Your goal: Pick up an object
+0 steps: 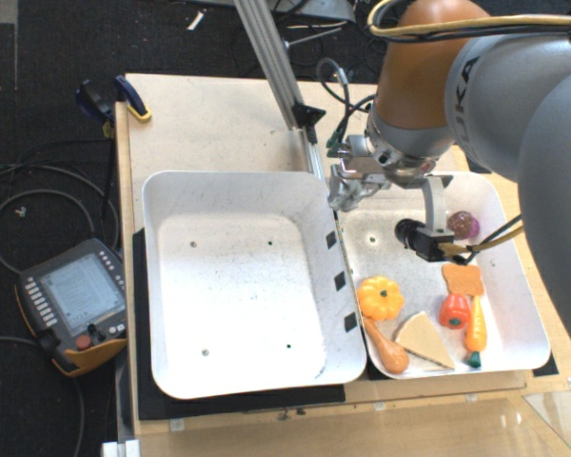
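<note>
Over the far left corner of the right bin (510, 288) my gripper (344, 190) hangs, open or closed I cannot tell, with the small pumpkin (381, 298) seemingly the nearest object, lying toward the bin's near edge and slightly right of it.

In the right bin (516, 305), near front: orange pumpkin (381, 298) upright; orange root (387, 348) and pale wedge (425, 339) flat just beside it; red piece (454, 310), orange square (462, 280), carrot (476, 329) clustered; purple ball (462, 224) apart.
</note>
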Controlling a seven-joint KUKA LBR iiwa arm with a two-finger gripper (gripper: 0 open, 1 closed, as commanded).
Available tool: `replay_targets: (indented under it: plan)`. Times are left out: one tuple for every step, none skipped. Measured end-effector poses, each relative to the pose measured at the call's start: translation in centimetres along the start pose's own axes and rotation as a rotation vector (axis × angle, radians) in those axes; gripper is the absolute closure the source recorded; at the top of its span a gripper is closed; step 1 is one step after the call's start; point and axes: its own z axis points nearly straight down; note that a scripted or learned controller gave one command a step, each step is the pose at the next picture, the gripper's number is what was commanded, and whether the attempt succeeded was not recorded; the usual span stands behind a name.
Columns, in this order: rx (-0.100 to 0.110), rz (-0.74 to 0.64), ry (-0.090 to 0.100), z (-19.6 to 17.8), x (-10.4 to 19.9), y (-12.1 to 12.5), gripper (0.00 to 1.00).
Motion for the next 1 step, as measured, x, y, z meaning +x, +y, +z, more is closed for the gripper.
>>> replay_targets:
  plan:
    - [0.001, 0.001, -0.001, 0.95, 5.43, 2.02, 1.0]
